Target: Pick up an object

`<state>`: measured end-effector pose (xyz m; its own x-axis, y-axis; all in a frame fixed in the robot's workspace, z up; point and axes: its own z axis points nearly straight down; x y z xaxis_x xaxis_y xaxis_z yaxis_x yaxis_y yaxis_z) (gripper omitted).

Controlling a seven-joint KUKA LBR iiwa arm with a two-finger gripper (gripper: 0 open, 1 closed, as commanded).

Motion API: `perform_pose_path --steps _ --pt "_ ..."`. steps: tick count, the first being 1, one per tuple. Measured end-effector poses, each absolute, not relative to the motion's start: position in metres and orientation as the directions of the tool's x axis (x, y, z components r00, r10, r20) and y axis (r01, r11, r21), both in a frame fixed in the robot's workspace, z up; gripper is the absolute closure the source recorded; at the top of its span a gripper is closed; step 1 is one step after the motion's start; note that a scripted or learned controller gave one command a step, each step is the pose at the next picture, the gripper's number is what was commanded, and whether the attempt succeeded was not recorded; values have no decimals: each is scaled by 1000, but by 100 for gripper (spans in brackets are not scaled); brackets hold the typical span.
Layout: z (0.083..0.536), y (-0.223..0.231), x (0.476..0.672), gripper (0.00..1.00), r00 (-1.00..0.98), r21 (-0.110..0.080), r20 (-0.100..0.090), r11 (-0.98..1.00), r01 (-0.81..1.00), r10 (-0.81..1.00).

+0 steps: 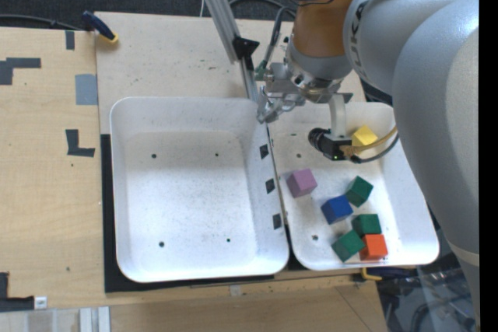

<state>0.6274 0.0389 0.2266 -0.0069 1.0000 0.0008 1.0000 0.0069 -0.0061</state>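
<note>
Over the divide between the two bins: gripper (pixel 268 106) low at the rim; I cannot tell its state.
Part of the black "KUKA" lettering reads on my arm (pixel 420 27). In the right bin (pixel 405 253): yellow block (pixel 363 138) beside a black cable, purple block (pixel 302 183), blue block (pixel 336 208), three green blocks (pixel 359 190), orange block (pixel 374 246). A slanted metal rail (pixel 218 4) crosses the tabletop (pixel 47 128) behind the left bin (pixel 132 260).
</note>
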Motion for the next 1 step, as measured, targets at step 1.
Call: perform_pose_path --steps 1 --pt "219 84 642 100 -6 -4 0 6 1000 1000"
